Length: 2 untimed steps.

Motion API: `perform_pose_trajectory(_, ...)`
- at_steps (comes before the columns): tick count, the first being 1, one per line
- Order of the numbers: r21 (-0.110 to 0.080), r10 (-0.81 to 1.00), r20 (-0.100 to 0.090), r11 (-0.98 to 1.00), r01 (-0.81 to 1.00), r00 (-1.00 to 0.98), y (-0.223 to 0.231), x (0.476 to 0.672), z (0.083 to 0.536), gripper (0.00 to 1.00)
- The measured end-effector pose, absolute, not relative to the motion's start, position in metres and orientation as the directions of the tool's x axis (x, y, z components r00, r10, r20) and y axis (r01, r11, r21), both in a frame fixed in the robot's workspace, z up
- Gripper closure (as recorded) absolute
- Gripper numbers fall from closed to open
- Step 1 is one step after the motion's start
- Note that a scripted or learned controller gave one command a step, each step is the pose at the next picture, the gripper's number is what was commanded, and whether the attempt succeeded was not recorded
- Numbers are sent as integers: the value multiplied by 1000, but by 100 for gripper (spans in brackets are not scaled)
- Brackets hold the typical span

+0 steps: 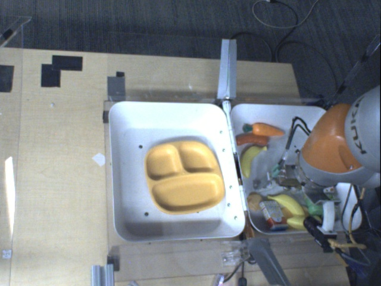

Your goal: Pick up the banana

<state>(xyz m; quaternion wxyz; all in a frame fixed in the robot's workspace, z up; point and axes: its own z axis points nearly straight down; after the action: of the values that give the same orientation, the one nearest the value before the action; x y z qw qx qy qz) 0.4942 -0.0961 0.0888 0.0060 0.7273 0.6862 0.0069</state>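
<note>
A yellow banana (290, 205) lies near the front of the right bin (271, 111), among other toy food. A second yellowish, banana-like piece (250, 159) rests against the bin's left wall. My gripper (281, 180) is low inside the right bin, between these two pieces and just above the front banana. The grey arm with its orange band (329, 147) covers the bin's right half. Nothing can be seen held in the gripper.
An orange carrot (264, 129) and a reddish piece (248, 139) lie at the back of the right bin. A brown item (256, 202) and a small red-labelled item (271, 219) sit by the front banana. The left bin (128, 159) holds a yellow compartment plate (183, 176).
</note>
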Motion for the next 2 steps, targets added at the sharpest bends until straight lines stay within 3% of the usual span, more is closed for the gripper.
perform_pose_trajectory(1, 21, 998, 3, -56, 998, 56, -96, 497, 97, 100)
perform_pose_trajectory(2, 22, 998, 0, -57, 998, 57, -97, 497, 97, 0)
